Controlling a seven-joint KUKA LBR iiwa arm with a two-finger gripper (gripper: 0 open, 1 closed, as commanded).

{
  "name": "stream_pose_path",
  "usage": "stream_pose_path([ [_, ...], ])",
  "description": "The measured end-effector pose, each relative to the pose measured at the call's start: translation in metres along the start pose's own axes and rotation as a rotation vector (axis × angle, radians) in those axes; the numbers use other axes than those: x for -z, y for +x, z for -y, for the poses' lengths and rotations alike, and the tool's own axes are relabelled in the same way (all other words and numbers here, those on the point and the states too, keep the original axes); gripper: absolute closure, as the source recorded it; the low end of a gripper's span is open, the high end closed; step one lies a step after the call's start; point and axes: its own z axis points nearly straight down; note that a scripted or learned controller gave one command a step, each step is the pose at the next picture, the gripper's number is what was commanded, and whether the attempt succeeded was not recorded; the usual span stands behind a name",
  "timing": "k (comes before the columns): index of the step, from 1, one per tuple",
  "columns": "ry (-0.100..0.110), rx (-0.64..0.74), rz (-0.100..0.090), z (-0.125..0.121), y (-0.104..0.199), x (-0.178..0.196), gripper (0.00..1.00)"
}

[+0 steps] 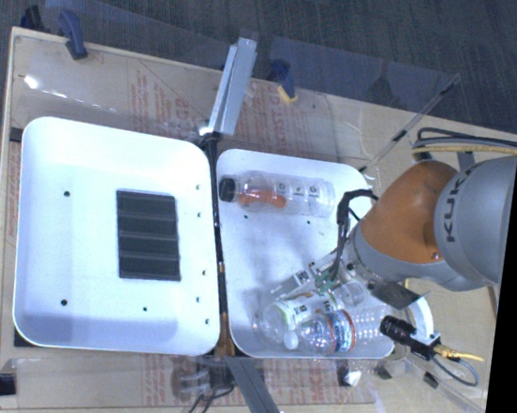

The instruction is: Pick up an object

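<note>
A cluster of clear plastic bottles (314,320) lies in the right bin's (262,249) near corner, with the hand (329,278) low over it; its state cannot be told. A good grasp would single out one bottle, squarely across its body, clear of the bin wall.

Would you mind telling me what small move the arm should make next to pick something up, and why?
Probably a short, straight descent onto the clear plastic bottles. The gripper sits just above this cluster in the right bin, near its front corner, and nothing is visibly between its fingers. The other bottle lies at the far wall, further off.
</note>
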Motion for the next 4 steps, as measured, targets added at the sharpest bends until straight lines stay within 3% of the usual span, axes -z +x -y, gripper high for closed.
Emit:
stream_pose_path([
  [1, -0.001, 0.004, 0.001, -0.001, 0.0, 0.01, 1.0],
  [2, -0.001, -0.051, 0.001, -0.03, 0.057, 0.092, 1.0],
  [3, 0.0, -0.051, 0.001, -0.029, 0.057, 0.092, 0.0],
  [4, -0.012, -0.137, 0.008, -0.032, 0.021, 0.012, 0.0],
])
